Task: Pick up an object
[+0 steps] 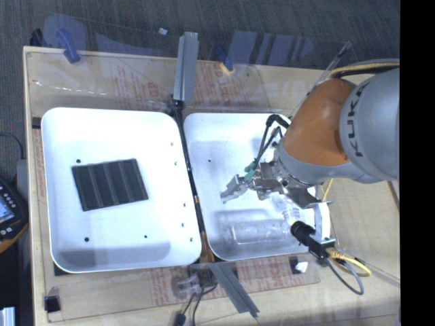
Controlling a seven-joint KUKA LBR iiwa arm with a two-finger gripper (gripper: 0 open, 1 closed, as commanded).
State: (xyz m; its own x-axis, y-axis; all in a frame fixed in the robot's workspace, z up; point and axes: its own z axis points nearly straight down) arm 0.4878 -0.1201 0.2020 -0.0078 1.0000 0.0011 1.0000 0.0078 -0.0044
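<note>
The clear plastic bottle [262, 228], lower centre-right, looks light, slippery and crushable, best gripped mid-body, while the pincer [234, 187] hovers just above it, spread and empty.

"KU" lettering on grey arm [370, 131]

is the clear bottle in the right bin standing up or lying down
Lying down. The clear bottle rests on its side along the right bin floor, its length running across, below the tool.
</note>
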